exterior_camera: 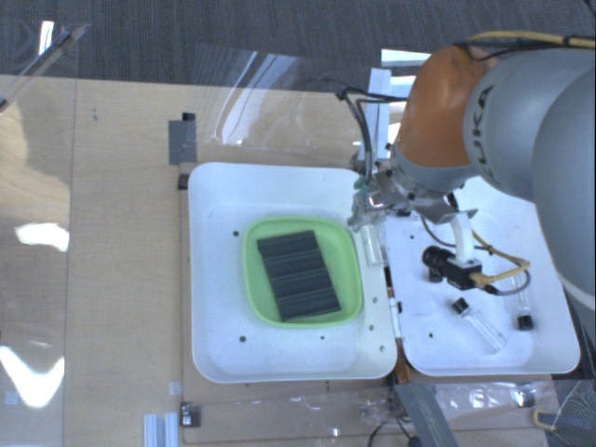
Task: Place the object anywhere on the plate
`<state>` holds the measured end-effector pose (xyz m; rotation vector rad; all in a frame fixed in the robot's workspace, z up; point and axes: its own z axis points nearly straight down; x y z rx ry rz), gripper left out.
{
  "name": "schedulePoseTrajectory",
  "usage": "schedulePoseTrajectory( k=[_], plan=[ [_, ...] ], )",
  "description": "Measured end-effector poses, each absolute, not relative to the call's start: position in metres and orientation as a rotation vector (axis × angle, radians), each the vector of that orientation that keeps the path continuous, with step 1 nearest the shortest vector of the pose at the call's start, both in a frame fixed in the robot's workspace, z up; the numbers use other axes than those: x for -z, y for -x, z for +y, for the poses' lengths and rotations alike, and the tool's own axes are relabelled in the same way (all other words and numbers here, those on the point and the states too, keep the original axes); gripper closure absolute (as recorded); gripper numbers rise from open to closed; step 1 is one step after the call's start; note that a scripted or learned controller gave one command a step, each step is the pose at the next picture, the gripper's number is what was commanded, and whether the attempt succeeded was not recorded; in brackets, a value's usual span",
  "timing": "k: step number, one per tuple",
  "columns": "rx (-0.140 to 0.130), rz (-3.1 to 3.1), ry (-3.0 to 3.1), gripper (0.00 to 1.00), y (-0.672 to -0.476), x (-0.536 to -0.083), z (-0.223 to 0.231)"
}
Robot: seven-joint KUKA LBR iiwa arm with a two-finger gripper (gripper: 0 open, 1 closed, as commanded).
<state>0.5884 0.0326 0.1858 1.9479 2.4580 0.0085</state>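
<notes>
Dark slab (297, 276) rests on the green plate (256, 291), left bin.
My end effector (372, 214) hovers at the bin's right edge; grip state unclear; next, withdraw.

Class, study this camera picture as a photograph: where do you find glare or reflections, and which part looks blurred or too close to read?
Camera view: pale reflections streak the bench at its left edge and behind the left bin; the arm looms large and soft-edged, hiding part of the right bin; the dark grey object on the green plate reads sharp, evenly lit.
</notes>
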Motion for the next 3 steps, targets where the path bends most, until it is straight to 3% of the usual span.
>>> schedulePoseTrajectory(
  k=[1,2,3],
  plan=[
    [-0.009,2.457,-1.949,0.0,-0.588,-0.186,0.032],
    [-0.01,2.43,-1.983,0.0,-0.62,-0.222,0.08],
    [-0.008,2.285,-2.153,0.0,-0.616,-0.204,0.15]
  ],
)
